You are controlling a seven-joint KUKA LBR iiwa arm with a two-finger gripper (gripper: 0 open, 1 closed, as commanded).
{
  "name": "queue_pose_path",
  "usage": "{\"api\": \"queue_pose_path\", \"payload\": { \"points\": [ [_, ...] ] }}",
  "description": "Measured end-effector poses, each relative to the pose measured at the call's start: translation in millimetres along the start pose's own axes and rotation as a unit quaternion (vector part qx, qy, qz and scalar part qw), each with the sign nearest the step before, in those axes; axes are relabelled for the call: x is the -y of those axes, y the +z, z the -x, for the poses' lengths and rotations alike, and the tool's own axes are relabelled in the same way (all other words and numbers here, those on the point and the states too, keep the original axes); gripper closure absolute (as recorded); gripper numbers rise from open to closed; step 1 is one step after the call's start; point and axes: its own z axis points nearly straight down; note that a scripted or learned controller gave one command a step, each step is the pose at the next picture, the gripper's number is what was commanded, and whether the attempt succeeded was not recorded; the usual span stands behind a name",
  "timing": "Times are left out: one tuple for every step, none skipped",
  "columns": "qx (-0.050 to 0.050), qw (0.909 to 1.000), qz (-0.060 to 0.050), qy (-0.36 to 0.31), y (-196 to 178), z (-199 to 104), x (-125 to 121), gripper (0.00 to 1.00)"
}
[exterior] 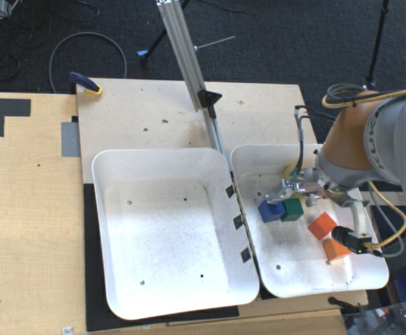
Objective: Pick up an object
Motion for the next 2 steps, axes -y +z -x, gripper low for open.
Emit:
{"api": "queue_pose_path", "payload": {
  "points": [
    [-0.002,0.9999,-0.011,-0.002,-18.9,-10.1,-11.1,0.0],
    [0.0,1.0,-0.003,-0.002,-3.3,-18.5,4.2,0.0]
  ]
}}
